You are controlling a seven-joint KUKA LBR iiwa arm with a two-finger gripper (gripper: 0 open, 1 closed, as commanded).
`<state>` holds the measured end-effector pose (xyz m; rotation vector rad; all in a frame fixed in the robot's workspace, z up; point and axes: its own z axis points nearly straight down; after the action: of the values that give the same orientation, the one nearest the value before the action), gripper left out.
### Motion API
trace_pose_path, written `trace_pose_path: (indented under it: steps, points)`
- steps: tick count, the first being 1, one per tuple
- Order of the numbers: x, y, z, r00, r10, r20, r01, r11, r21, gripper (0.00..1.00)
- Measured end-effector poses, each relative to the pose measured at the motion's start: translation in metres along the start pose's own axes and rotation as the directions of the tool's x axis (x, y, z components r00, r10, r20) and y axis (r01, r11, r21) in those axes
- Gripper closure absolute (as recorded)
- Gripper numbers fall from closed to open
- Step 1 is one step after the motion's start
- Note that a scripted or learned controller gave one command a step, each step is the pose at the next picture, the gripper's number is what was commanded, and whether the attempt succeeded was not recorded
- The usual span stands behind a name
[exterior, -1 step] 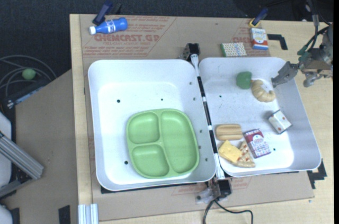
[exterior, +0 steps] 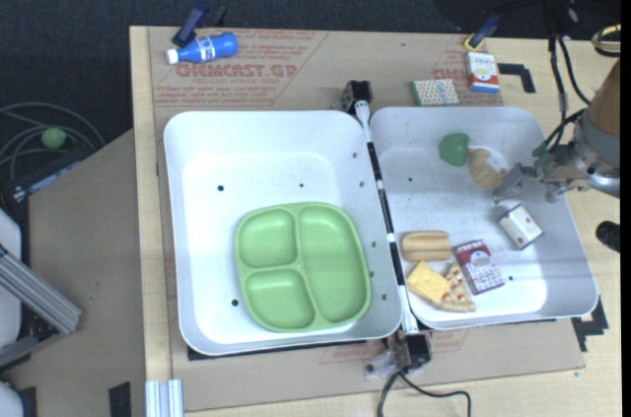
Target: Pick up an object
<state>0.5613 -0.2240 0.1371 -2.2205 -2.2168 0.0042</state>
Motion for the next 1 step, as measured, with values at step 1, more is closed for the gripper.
trace_pose_path:
  steps: [1]
  points:
    - [0.0250, -0.0097, 0.0533, 1.000, -0.002, 0.000, 0.002, 1.000, -0.002, 0.00]
